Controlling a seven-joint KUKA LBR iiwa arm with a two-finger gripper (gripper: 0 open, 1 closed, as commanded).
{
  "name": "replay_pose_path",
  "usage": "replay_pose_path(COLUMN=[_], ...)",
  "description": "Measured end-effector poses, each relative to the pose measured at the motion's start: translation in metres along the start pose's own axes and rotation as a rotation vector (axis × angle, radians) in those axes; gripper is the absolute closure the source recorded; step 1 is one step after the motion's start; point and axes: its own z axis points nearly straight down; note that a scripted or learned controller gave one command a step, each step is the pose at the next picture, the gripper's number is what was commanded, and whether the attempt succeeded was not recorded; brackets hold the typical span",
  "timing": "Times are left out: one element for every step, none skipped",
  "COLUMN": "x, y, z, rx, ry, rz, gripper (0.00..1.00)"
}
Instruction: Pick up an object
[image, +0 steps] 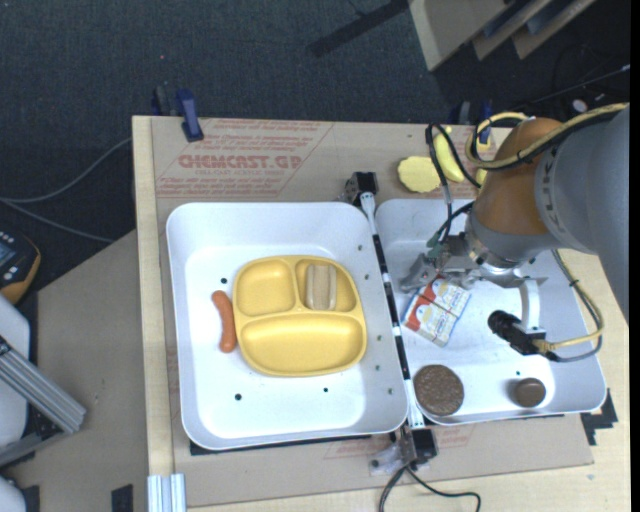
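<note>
In the right bin lies a red and white packet, tilted, near the left wall. My gripper hangs just above the packet's upper edge, under the grey arm with its orange band. A round brown cookie rests at the bin's front left, and a small brown lump sits at the front right. The arm hides the back of this bin.
The left bin holds a yellow divided plate with a tan piece in its upper right compartment. An orange sausage lies beside the plate's left rim. A yellow object sits on the bench behind the right bin.
</note>
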Motion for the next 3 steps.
replay_pose_path(x=[-0.002,-0.002,-0.006], y=[0.001,0.001,-0.029], z=[-0.018,-0.017,-0.006], rx=[-0.007,-0.007,0.001], ry=[-0.002,-0.002,0.000], rz=[0.003,0.004,0.005], gripper=[1.00,0.00,0.00])
